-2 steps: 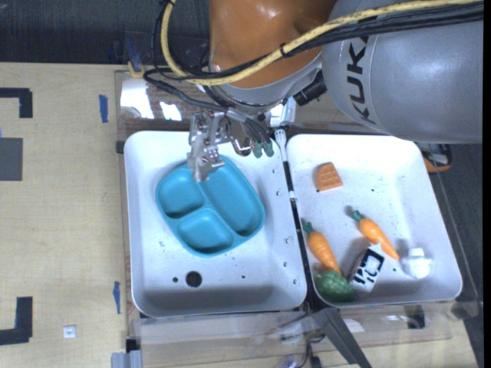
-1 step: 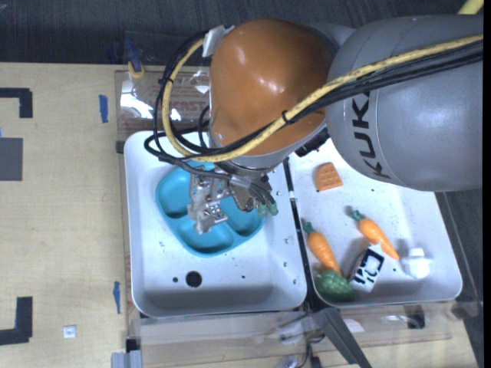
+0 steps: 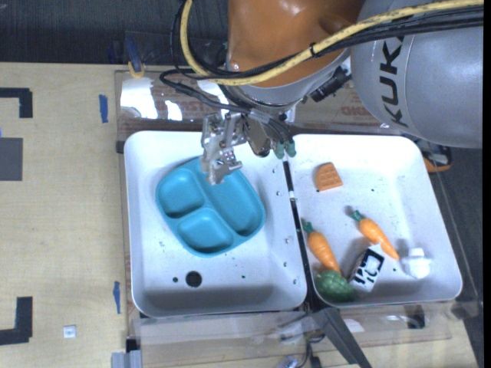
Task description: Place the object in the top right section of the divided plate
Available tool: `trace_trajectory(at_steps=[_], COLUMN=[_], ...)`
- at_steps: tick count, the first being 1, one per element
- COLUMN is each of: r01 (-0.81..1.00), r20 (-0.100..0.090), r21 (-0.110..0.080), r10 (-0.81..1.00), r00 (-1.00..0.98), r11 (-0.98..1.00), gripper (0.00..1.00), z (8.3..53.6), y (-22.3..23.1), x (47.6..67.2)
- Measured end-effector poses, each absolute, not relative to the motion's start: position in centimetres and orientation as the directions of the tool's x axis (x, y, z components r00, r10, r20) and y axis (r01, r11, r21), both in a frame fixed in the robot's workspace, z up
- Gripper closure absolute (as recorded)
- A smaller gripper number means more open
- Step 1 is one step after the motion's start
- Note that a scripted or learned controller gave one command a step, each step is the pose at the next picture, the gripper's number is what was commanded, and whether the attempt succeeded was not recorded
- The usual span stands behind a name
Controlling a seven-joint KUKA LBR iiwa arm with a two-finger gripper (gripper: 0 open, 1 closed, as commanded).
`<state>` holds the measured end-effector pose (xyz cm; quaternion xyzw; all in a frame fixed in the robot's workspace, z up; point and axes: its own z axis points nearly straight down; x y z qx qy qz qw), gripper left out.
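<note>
While the metal claw (image 3: 221, 159) is hung over the blue divided plastic plate (image 3: 209, 207), nothing is seen between its fingers; their spread cannot be told. The small orange wedge-shaped block (image 3: 328, 177), if chosen, is judged light and stiff, best pinched across its flat sides.

Gripper (image 3: 221, 158) over blue divided plate (image 3: 209, 205); carrots (image 3: 322, 250) in right bin (image 3: 437, 205).

Right bin (image 3: 430, 176) has a bunch of stuff in it: an orange cracker-looking square (image 3: 328, 177) near the top left, two toy carrots (image 3: 321, 250) (image 3: 376, 236), a green broccoli-ish lump (image 3: 334, 284) at the bottom edge just below the first carrot, a little black and white box (image 3: 368, 269) beside it, and a small white thing (image 3: 416, 264) at the right. Left bin (image 3: 153, 282) has a dark round spot (image 3: 193, 279) near its bottom.
</note>
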<state>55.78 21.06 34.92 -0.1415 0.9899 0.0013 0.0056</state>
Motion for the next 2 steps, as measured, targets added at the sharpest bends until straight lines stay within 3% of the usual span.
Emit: trace_trajectory(at_steps=[1, 2], r01=[-0.578, -0.559], r20=[-0.013, -0.01], r21=[-0.002, -0.003], r10=[-0.578, -0.559], r00=[-0.816, -0.829], r11=[0.816, 0.829], gripper=[1.0, 1.0], z=[41.8, 42.3], y=[22.5, 16.1], x=[62.4, 52.3])
